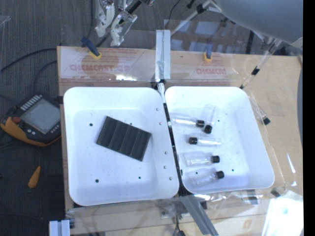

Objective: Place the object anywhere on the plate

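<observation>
Wooden worktop (285, 107) on dark floor: we see a ridged plate (123, 138) in the left bin (78, 151), vials (204, 141) in the right bin (248, 146). Gripper (112, 27) fingers spread, empty.

Bench (283, 107), two white bins (74, 146) (side by side)

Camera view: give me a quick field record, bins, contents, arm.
left bin: holds one dark ribbed plate, lying flat and turned at an angle
right bin: holds five clear vials with black caps, all lying on their sides
vial spread: loosely scattered from the bin's middle toward its near edge
arm: grey, at the top right, above the bench
gripper: top left, beyond the far rim of the left bin, over neither bin
task state: no vial on the plate yet
</observation>
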Robot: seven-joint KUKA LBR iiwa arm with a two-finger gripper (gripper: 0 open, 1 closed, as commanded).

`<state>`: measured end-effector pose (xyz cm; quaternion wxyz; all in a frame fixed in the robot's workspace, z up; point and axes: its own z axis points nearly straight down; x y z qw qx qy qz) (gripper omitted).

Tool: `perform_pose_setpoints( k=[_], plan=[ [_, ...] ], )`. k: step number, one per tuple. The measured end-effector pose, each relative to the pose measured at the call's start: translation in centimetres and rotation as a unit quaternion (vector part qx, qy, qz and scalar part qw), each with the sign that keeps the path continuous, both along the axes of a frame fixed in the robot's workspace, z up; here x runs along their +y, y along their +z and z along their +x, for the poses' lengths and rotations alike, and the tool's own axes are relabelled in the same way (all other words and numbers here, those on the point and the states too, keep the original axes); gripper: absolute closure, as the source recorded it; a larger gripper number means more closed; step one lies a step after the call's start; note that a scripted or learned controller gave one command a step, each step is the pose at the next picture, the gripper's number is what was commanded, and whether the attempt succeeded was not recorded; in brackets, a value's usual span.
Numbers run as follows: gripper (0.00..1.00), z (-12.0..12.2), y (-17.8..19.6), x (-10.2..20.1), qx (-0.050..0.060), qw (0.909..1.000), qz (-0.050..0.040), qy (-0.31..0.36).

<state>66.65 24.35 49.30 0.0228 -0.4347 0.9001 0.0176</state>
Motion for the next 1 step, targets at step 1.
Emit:
perform_pose_setpoints(
  k=[1],
  plan=[
    [1.0, 0.18, -5.93, -1.83, 0.011, 0.9979, -0.0234, 0.06]
  ],
)
